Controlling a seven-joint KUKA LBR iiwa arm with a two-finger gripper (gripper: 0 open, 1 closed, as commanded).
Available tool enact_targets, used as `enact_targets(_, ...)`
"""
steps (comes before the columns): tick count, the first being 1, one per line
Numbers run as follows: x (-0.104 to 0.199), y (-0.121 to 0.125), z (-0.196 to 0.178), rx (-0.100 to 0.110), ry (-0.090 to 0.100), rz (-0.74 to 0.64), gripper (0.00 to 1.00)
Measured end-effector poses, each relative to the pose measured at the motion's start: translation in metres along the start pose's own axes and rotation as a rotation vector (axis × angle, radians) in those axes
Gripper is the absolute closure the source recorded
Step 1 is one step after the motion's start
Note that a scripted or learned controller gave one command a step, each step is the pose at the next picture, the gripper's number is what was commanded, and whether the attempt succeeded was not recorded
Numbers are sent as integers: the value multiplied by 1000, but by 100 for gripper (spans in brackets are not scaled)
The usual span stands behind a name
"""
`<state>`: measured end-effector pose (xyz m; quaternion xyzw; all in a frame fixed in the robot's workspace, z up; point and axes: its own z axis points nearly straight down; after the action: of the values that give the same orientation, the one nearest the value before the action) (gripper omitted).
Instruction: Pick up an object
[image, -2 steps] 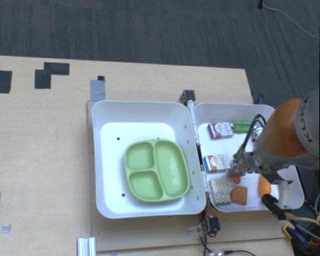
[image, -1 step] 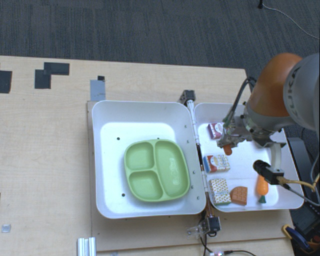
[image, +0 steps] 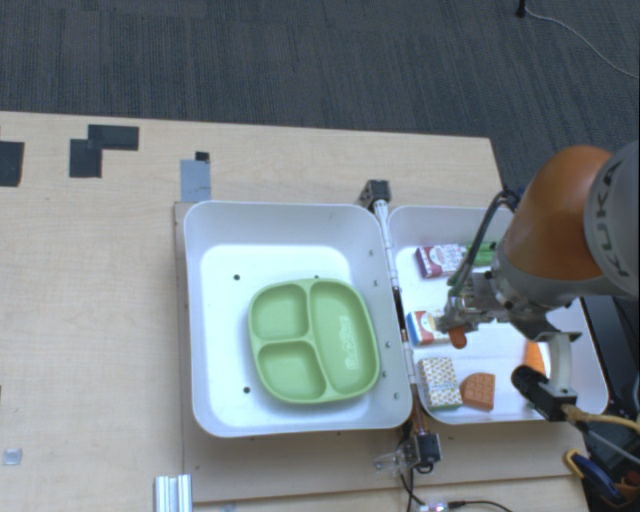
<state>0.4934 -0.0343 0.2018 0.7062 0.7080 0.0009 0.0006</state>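
The right bin (image: 500, 415) holds several small objects. Among them are a maroon packet (image: 437, 260), a red and white carton (image: 424, 327), a speckled beige block (image: 440, 383) and an orange waffle-like piece (image: 479, 390). A green item (image: 483, 254) peeks out beside the arm, and an orange piece (image: 535, 355) lies further right. My gripper (image: 459, 325) hangs low over the middle of this bin, just right of the red and white carton. The grey arm with its orange band (image: 560, 225) hides the bin's right part.
In the left bin (image: 215, 300) lies a green divided plate (image: 313, 340). A black clamp (image: 377, 192) sits at the far end of the wall between the bins. Cables (image: 590, 440) trail at the lower right, and a black part of the arm (image: 540, 393) hangs near the bin's front right.
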Motion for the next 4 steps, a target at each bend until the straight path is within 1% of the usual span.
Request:
enact_targets(1,1,10,3,-1,0,-1,100)
enact_targets(2,3,-6,6,1,0,0,100)
enact_targets(3,-10,10,9,-1,-1,0,100)
enact_targets(4,0,-6,-1,0,1,-2,100)
